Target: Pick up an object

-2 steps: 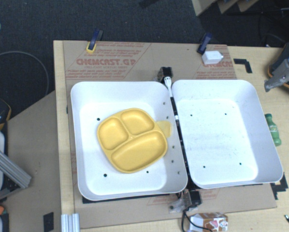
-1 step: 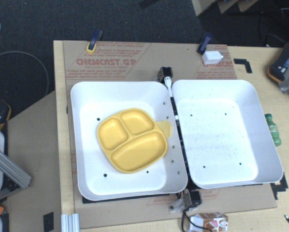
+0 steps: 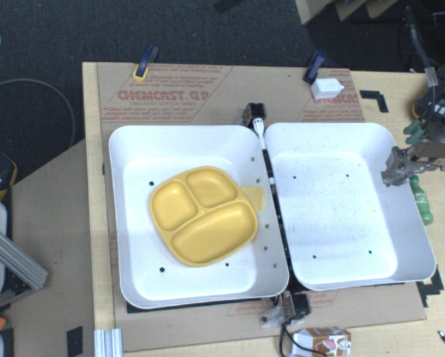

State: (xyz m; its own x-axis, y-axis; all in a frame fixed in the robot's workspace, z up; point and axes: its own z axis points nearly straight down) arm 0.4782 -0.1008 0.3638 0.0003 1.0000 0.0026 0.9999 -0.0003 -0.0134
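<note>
- The gripper [image 3: 414,171] hangs at the right rim of the right bin [image 3: 334,207]; if its fingers are wide or narrow, one cannot tell.
- Nothing is picked yet — the yellow plate [image 3: 202,215] with 3 compartments lies flat in the left bin [image 3: 133,162], well apart.
- A black divider [image 3: 271,192] runs between the 2 bins — the arm must cross it.

yellow divided plate [image 3: 203,215], left bin [image 3: 126,199]

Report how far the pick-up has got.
Done: nothing that shows; the yellow divided plate lies flat in the left bin, untouched. In hand: the gripper sits at the right bin's right rim, far from the plate, with nothing seen between its fingers. Left: crossing to the plate, closing on it and lifting it.
</note>
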